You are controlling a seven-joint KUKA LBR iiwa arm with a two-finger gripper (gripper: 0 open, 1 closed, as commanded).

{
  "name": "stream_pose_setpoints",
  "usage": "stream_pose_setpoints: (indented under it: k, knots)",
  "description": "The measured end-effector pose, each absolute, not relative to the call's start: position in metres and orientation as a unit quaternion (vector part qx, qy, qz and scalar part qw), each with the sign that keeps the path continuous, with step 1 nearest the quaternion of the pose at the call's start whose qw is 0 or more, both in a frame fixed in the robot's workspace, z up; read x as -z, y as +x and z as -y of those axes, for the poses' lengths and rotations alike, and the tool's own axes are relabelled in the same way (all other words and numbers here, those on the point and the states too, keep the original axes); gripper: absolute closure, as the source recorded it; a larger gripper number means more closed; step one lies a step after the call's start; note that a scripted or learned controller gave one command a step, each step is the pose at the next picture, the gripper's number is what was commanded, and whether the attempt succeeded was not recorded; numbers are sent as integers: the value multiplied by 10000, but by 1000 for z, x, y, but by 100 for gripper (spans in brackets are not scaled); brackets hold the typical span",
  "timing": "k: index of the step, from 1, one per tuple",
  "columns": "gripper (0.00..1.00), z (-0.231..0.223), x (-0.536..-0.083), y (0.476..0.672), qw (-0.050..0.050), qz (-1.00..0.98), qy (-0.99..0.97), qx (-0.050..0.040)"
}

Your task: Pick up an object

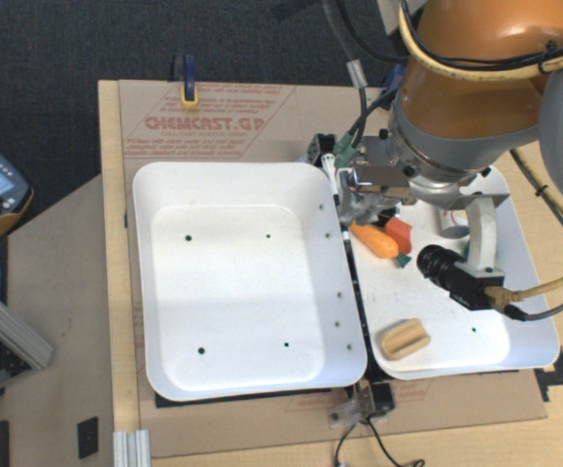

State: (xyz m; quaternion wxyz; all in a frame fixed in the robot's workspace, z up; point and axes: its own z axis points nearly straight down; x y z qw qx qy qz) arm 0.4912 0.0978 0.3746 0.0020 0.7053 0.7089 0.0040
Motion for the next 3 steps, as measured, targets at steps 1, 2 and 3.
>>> stream_pose_setpoints:
  k: [1,2,3]
  knots:
    - [100,-82,-356,479,-10,-7065,7077,14]
    - [100,-123,-371,480,10,-7083,7059,-15]
    - [100,-122,-381,480,16,-7077,7065,-14]
